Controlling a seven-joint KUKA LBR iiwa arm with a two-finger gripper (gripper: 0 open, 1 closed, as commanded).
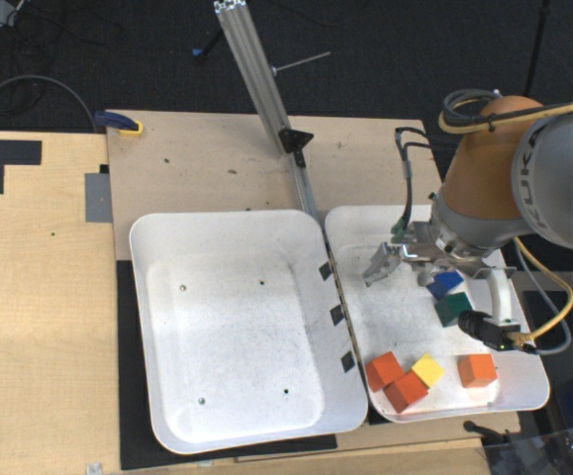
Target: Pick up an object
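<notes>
The right white bin holds several small blocks. A blue block and a dark green block lie side by side under the arm's wrist. Near the front edge are two red-orange blocks, a yellow block between them, and an orange block further right. My gripper hangs over the bare middle-left floor of the right bin, left of the blue block and apart from every block. Nothing shows in its grasp.
The left white bin sits beside the right one, sharing a divider with black clips. A slanted aluminium bar rises behind the bins. A black cable connector hangs over the right bin's right side.
</notes>
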